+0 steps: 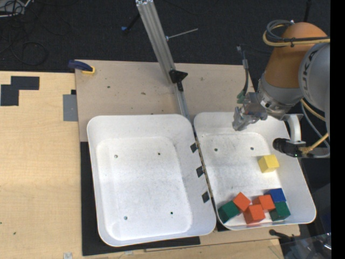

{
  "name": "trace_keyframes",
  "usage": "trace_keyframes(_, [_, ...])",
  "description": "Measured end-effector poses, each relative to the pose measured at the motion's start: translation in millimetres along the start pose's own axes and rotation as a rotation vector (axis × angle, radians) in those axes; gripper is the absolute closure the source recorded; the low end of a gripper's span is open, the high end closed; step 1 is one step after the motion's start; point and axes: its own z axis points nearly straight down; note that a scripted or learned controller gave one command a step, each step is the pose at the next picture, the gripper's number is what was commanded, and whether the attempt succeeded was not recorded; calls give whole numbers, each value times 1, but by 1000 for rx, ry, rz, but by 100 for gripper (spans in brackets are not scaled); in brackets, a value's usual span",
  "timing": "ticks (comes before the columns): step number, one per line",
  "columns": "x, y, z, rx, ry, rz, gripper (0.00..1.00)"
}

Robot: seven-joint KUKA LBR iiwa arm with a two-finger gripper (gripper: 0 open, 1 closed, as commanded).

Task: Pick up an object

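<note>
Two white bins sit side by side on the tabletop (135, 88). Left bin (102, 139) lies left of the right bin (302, 188), whose near corner holds green, orange and blue blocks (253, 206); a yellow block (268, 163) sits apart. Above its far edge hangs the tool (241, 120), grip state unclear.

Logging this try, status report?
Gripper over right bin's far edge, holding nothing seen. Yellow block alone mid-bin; other blocks clustered at near edge. Nothing in the way.
</note>
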Motion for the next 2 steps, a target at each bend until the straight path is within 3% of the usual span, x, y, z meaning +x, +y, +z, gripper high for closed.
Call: trace_keyframes(2, [101, -7, 1, 6, 3, -5, 100])
